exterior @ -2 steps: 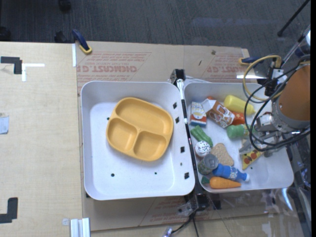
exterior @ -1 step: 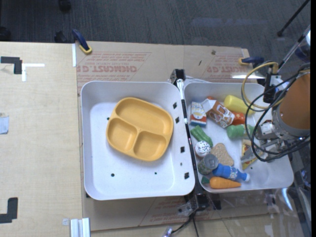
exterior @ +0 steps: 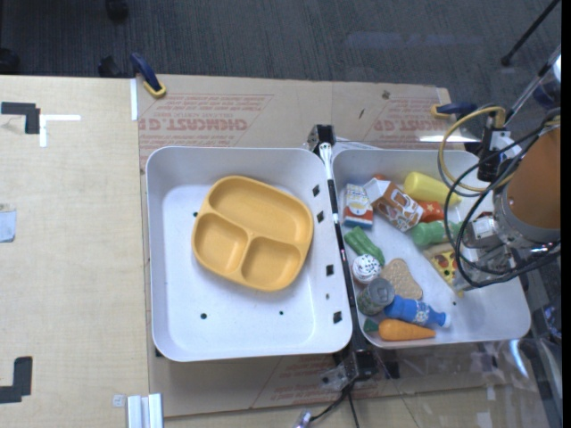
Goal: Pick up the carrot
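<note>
Cardboard-covered bench carried two white bins. We found the carrot (exterior: 406, 330) lying flat at the near edge of the right bin (exterior: 500, 324), touching a blue bottle (exterior: 412, 310). We judged it light, rigid, smooth plastic; grasp mid-body across its width.

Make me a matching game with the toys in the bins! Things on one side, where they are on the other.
Things:
1. carrot
2. yellow divided plate
3. blue bottle
4. yellow banana

Places:
A. far end of the right bin
B. alone in the left bin
C. near edge of the right bin
D. just behind the carrot

Pairs: 1-C, 2-B, 3-D, 4-A
</note>
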You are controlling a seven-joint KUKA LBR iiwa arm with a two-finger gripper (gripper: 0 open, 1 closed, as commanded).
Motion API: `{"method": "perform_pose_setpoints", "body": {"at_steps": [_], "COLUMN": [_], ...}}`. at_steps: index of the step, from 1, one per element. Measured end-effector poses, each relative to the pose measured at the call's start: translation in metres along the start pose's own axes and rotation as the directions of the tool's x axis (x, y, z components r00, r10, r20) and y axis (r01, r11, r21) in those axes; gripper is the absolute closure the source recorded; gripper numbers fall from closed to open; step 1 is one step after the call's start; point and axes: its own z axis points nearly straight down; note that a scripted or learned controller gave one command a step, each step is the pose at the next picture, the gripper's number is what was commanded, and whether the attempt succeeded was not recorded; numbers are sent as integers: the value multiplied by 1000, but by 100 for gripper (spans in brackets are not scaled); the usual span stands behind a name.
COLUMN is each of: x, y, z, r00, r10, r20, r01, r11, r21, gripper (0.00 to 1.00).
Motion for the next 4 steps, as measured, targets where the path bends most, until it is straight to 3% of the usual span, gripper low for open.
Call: {"method": "perform_pose_setpoints", "body": {"at_steps": [1, 2, 3, 4], "x": [0, 4, -3, -8], "y": [0, -30, -51, -46], "z": [0, 12, 11, 10], "r00": [1000, 962, 773, 519], "r10": [0, -274, -635, -855], "r20": [0, 13, 5, 3], "r01": [0, 274, 635, 855], "r11": [1000, 962, 773, 519], "r21": [0, -6, -2, -6], "gripper": [0, 0, 0, 0]}}
